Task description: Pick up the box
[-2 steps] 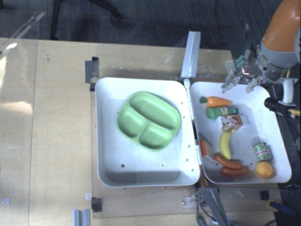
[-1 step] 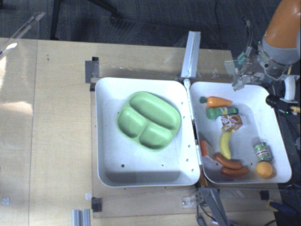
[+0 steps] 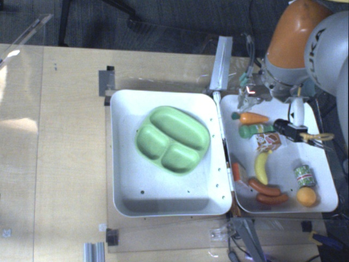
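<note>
Right now your end effector [image 3: 252, 89] hangs over the far corner of the right bin [image 3: 320, 158], close to the wall between the two bins. You cannot tell if it is wide or narrow, because it looks too small and blurry there.

The box [image 3: 268, 141] is small, red and white. It lies on the bin floor, a bit nearer the front edge than the end effector and a little off to its side. It has not been picked up yet.

Watch out, because the box sits in a crowd. A carrot [image 3: 253, 118] and a green thing [image 3: 252, 130] lie between the end effector and the box. The green thing looks like it touches the box. A banana [image 3: 262, 167] starts just past the box, on the side away from the end effector.

If you come down too early, you may grab the carrot or the green thing. If you come down off the middle, you may push the box away or pinch the banana with it. The box also looks flat and a bit tilted, so it could slip out. Line up right over the box before you go down.
</note>
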{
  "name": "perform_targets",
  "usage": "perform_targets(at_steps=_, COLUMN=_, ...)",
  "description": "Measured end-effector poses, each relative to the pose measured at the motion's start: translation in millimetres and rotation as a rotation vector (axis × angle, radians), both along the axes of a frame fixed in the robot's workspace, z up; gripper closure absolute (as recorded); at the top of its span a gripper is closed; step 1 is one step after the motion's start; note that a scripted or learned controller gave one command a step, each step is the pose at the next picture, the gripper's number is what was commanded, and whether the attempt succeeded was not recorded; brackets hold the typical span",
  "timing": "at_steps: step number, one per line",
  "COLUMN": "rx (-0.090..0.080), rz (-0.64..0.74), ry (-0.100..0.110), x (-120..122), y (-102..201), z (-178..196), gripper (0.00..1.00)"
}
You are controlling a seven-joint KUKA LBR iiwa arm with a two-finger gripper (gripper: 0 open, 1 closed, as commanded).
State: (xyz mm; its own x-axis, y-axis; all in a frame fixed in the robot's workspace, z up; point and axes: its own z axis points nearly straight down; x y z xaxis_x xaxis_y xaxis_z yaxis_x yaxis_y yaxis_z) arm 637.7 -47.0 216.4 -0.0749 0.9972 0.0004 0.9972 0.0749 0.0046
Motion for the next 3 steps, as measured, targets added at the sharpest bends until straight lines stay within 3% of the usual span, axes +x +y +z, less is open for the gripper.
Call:
perform_targets(at_steps=1, rx=-0.003, rz=0.443, ry=-0.004, x=32.2, y=42.5, z=39.9, gripper=1.0)
perform_targets(at_steps=2, rx=-0.001, rz=0.317, ry=0.001, x=-22.5, y=85.8, z=-31.6, gripper=1.0)
perform_targets(at_steps=3, rx=0.0, rz=0.229, ry=0.0, x=-66.2, y=158.5, z=6.9, gripper=1.0)
